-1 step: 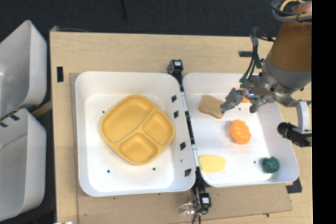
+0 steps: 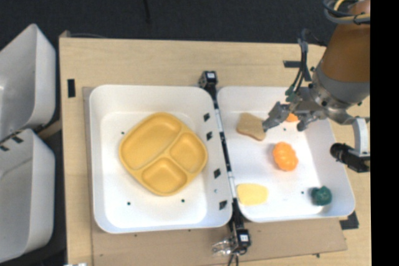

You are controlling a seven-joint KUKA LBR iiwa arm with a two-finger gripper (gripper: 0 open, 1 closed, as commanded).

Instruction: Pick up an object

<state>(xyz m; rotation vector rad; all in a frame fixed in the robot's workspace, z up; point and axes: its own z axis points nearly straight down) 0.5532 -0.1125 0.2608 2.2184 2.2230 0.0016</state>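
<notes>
The right bin (image 2: 333,212) holds a tan bread-like piece (image 2: 250,126), an orange fruit (image 2: 285,156), a pale yellow piece (image 2: 252,194) and a small dark green object (image 2: 321,195). My gripper (image 2: 288,118) hangs over the back of this bin, just right of the tan piece and above the orange fruit. Its two dark fingers (image 2: 273,119) are spread apart, so it is open. A small orange bit (image 2: 291,116) shows in the gap between them; I cannot tell whether it lies in the bin or is touched.
In the left bin (image 2: 100,209) a yellow divided plate (image 2: 163,152) lies in the middle. A ridge with black clips (image 2: 219,146) separates the bins. White housings (image 2: 22,134) stand at the far left. The arm's orange band (image 2: 346,53) rises at the right.
</notes>
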